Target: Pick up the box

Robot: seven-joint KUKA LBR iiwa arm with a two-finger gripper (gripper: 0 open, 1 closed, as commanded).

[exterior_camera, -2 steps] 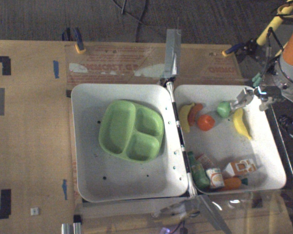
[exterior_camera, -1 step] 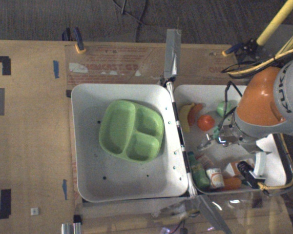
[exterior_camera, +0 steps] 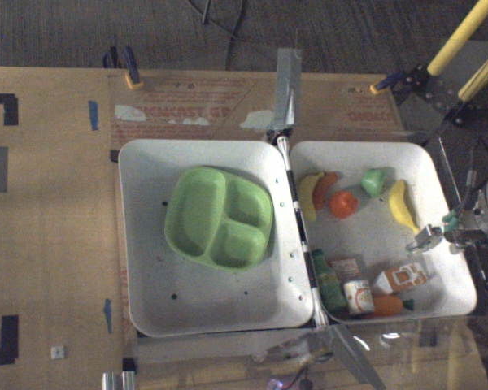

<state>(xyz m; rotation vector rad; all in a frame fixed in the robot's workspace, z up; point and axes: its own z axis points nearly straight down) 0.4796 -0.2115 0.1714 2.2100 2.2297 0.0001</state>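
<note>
Currently, progress: nothing lifted yet; the reach, grasp and lift are left.
Box [exterior_camera: 359, 296]: lying at the lower edge of the right bin [exterior_camera: 439, 173], beside a carton [exterior_camera: 402, 279].
Gripper [exterior_camera: 429, 237]: seen at the bin's right rim, nothing held; opening cannot be told.

The box [exterior_camera: 359, 296], a small white carton with red and orange print, is lying in the right bin [exterior_camera: 439, 295] near its front edge, sitting between a green bottle [exterior_camera: 326, 281] and an orange carrot-like piece [exterior_camera: 387, 305].
</note>
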